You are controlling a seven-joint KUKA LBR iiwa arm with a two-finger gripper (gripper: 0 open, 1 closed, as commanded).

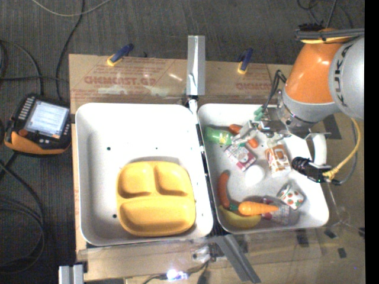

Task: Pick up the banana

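Where the right bin [323, 215] meets its near wall, the banana [240, 219] lies with its long axis running roughly left to right along that wall, one end toward the bin's near-left corner and the other toward the middle. It is pale yellow with a slightly greenish tint, gently curved, and largely covered: a carrot [258, 207] lies across its top, nearly parallel to it, so that mainly the lower edge of the banana shows. A reddish-brown sausage [223, 189] stands just to its left, angled toward the far wall. Beyond these sit a white egg-like object [253, 176], several small printed cartons [278, 160], a patterned cup [291, 196] and a green bottle [217, 136]. The hand [259, 127] hangs over the far part of the same bin, well apart from the banana; whether it is spread or closed I cannot tell amid the clutter. The left bin [89, 135] holds a yellow divided tray [156, 197]. A teach pendant [40, 124] rests left of the surface.
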